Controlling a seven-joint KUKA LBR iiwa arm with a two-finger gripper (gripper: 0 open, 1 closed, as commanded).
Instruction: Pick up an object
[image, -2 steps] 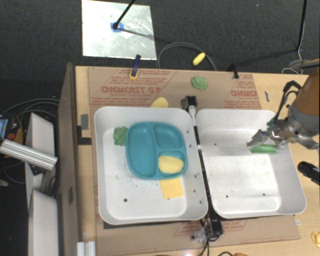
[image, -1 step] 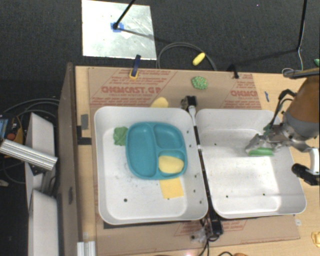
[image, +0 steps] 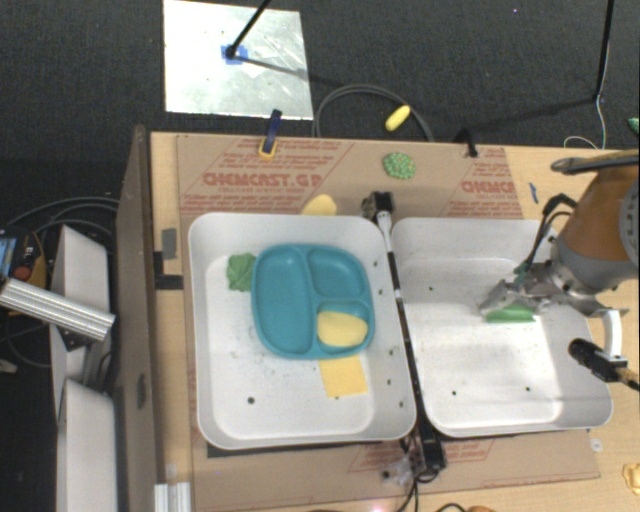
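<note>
Green flat oblong object (image: 510, 314) in right white bin (image: 470, 400), right of frame centre, gripper (image: 507, 297) low over it, touching its top edge, finger state cannot tell, teal divided plate (image: 290, 300) in left bin (image: 220, 400).

A tray (image: 290, 300) (left bin (image: 215, 400)) holds a lemon (image: 342, 328).

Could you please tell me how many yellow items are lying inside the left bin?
2: a rounded yellow piece in the blue tray's lower-right compartment, and a flat yellow square on the bin floor just below the tray.
</note>
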